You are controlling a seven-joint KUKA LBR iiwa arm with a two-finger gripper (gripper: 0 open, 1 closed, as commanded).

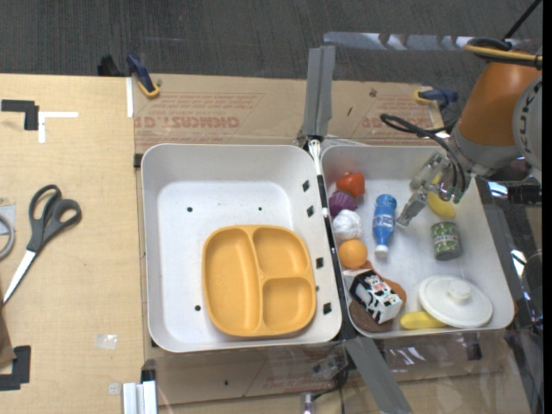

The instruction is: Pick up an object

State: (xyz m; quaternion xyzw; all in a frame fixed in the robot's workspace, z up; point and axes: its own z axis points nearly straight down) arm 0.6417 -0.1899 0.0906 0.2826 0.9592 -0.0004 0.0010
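My gripper (pixel 428 203) hangs low over the back right of the right bin (pixel 500 257), and its fingers look open, one slanting down to the left. A small yellow object (pixel 442 204) lies right under the right finger; I see nothing clamped between the fingers. A blue bottle (pixel 383 222) lies just left of the gripper, and a green can (pixel 445 240) sits just in front of it. Along the bin's left wall are a red tomato (pixel 349 183), a purple item (pixel 342 203), a white ball (pixel 347 223) and an orange (pixel 352 253).
At the right bin's front are a cow-patterned box (pixel 378 296) on a brown dish, a yellow piece (pixel 420 320) and a white lid (pixel 454 301). The left bin (pixel 172 188) holds a yellow divided plate (pixel 259 279). Scissors (pixel 39 227) lie on the bench at far left.
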